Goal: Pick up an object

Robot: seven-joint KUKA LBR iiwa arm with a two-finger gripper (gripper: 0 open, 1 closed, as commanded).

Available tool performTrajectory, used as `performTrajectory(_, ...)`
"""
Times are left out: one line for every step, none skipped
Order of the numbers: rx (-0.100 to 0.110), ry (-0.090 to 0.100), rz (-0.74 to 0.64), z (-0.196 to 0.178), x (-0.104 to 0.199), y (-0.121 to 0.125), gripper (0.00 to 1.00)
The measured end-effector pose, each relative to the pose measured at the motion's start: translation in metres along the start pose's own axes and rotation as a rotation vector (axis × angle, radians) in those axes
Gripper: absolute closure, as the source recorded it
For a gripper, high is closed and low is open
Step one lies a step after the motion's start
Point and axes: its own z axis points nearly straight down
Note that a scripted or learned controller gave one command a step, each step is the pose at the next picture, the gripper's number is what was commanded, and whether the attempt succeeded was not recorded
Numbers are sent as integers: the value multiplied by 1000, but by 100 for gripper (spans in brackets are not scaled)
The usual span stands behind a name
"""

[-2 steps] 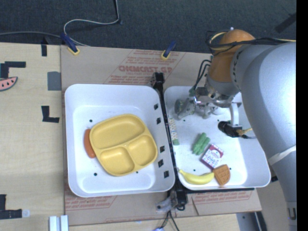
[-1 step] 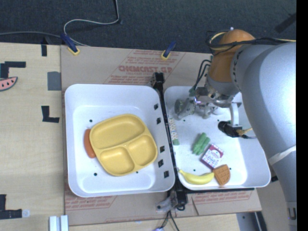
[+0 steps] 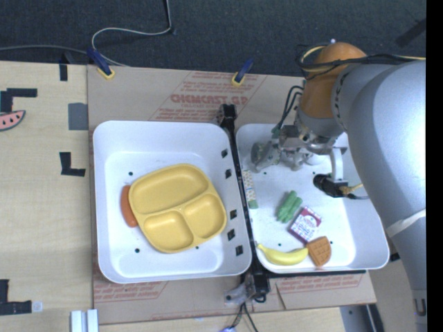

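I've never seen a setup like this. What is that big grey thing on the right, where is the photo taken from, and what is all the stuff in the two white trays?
The grey shape is a robot arm with an orange band near its wrist, reaching in from the right. At its end is a gripper, a two-fingered hand, hovering low over the right bin. I see nothing between its fingers.

The photo comes from one fixed camera above the bench, looking down at a slant.

The left bin holds a yellow divided plate with an orange item peeking from under its left edge. The right bin holds a green toy, a small purple packet, a banana and a brown cracker-like piece.
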Motion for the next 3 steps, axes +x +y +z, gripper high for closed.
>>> performTrajectory(0,-1,0,0,1,0,0)
performTrajectory(1,13,-5,1,-6,1,0)
performTrajectory(0,1,0,0,0,0,0)
